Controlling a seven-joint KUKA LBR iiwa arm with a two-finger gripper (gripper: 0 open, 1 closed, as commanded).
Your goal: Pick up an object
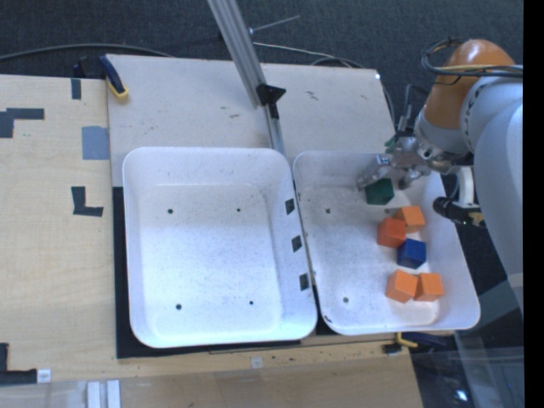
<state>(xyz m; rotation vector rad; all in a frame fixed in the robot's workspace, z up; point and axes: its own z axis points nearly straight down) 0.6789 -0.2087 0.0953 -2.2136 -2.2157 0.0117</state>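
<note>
My gripper (387, 177) hangs over the upper part of the right bin (340, 253), reaching in from the right. A dark green block (379, 193) sits directly at its tip, touching or nearly touching it. Below it lie several more blocks: a red-orange one (391, 231), a small orange one (413, 217), a blue one (412, 252), and two orange ones (402, 286) (429, 286) near the bin's front right corner. The wrist hides how the green block meets the gripper.
The left bin (204, 245) lies beside the right one, sharing a middle rim. A slanted metal pole (242, 49) crosses the bench behind the bins. The arm's grey body (501, 160) fills the right side.
</note>
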